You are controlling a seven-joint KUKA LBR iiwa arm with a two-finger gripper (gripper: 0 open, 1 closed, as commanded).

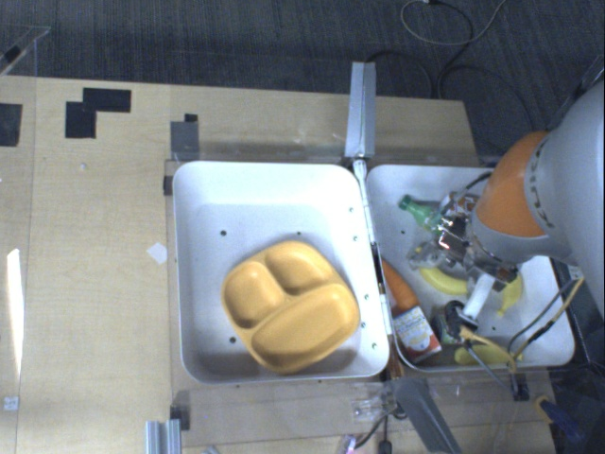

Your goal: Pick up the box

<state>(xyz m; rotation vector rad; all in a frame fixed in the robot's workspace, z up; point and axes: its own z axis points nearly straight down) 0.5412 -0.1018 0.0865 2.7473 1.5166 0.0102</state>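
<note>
Camera view: arm down in the right bin (560, 346), grasp step not confirmed.
You cannot tell the gripper's (452, 236) state, and no box can be made out. Beside it lie a green bottle (416, 206), bananas (444, 280) and an orange bottle (408, 308); the left bin (198, 253) holds a yellow tray (289, 303). Next, locate the box.
</note>
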